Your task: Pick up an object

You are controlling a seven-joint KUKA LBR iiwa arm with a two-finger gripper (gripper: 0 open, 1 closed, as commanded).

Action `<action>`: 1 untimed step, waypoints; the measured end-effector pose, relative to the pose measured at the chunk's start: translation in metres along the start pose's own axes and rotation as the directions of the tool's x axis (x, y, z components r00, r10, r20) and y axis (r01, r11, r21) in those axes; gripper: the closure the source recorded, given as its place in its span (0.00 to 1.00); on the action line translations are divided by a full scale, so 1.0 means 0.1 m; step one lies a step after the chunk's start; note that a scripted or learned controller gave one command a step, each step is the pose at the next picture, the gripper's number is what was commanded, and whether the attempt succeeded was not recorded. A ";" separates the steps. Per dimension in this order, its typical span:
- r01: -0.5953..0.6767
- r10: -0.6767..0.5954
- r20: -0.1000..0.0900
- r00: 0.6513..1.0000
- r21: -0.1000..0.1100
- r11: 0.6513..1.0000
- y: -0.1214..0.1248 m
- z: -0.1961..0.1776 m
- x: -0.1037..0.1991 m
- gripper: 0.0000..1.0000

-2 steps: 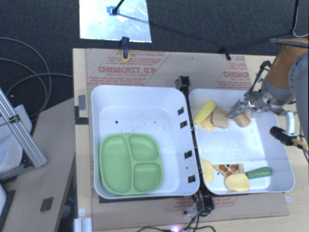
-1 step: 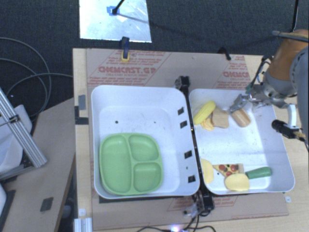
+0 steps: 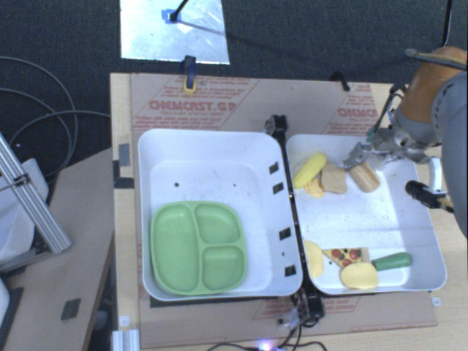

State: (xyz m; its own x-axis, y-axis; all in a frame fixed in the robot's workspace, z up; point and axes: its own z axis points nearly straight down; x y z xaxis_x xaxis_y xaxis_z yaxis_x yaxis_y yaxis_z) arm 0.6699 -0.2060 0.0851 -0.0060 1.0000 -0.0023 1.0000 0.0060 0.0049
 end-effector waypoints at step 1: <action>0.003 -0.003 0.003 1.000 -0.003 1.000 0.01 -0.12 0.00 1.00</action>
State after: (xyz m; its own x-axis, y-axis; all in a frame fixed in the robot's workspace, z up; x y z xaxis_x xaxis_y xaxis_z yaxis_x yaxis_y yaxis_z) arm 0.6708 -0.2063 0.0972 -0.0091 0.9999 -0.0050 0.9999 0.0091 0.0082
